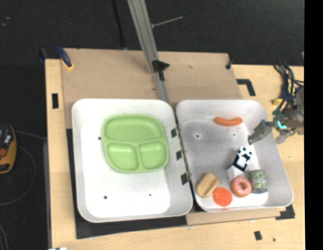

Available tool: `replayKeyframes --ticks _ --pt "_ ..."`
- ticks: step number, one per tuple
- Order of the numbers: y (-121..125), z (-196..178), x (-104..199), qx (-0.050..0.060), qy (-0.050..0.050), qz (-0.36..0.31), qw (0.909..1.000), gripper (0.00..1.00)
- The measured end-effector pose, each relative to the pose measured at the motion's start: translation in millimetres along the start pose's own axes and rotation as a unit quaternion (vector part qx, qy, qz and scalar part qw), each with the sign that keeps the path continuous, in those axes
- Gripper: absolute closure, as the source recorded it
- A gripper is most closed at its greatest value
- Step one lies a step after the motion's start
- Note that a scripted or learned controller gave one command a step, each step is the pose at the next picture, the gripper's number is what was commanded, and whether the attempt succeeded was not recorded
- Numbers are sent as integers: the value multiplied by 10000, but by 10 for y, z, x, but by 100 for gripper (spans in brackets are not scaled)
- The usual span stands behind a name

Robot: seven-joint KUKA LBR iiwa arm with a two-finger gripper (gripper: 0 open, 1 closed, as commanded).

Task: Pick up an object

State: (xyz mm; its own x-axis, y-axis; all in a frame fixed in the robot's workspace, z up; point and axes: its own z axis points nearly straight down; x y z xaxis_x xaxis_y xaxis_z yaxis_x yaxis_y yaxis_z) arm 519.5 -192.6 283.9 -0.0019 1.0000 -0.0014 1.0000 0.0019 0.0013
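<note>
Over at the right bin's (203,111) right rim, the pincer (258,132) hangs low, a dark finger (257,131) slanting inward, and whether it is open or closed cannot be told; nothing is seen in its grip. Just below it lies a black-and-white block (243,158), with a pink donut (241,186), a green patterned can (258,180), an orange disc (222,196) and a tan block (207,184) farther down, and an orange sausage (228,121) up-left. The left bin (88,191) holds a green divided plate (134,142).
</note>
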Motion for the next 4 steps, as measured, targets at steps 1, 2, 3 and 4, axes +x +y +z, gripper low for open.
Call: replayKeyframes --ticks 1,2,3,4 --pt "2 -3 0 -3 -1 -1 10000 0" --pt "86 570 -47 20 2 8 10000 0" --pt "9 1128 -124 22 5 11 10000 0" --pt "-97 1636 -109 25 8 10 10000 0"
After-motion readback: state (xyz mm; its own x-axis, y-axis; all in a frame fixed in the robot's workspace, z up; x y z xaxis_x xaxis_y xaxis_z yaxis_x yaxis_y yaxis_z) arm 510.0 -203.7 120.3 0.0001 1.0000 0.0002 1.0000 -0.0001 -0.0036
